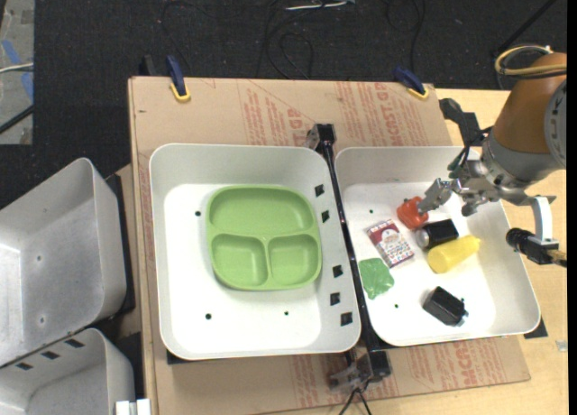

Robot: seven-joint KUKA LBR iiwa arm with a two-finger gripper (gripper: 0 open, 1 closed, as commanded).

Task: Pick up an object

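The left bin holds a green divided plate, lying flat near its middle. All loose items lie in the right bin, listed here relative to the divider between the two bins. Just right of the divider lies a green soft-looking piece. Right of it and slightly farther back lies a small red-and-white carton. Farther right and farther back again is the red object, with the tool directly at its right side. Whether the tool is spread or closed cannot be told from this view, and nothing is seen held in it. Right of the red object, a yellow block lies touching a small black piece at its back edge. A separate black object lies nearer the front rim.

Judgement: the red object is the likely target. It appears small, light and rigid, possibly smooth-surfaced. Take hold across its narrow width, clear of the black piece beside it, to limit slipping
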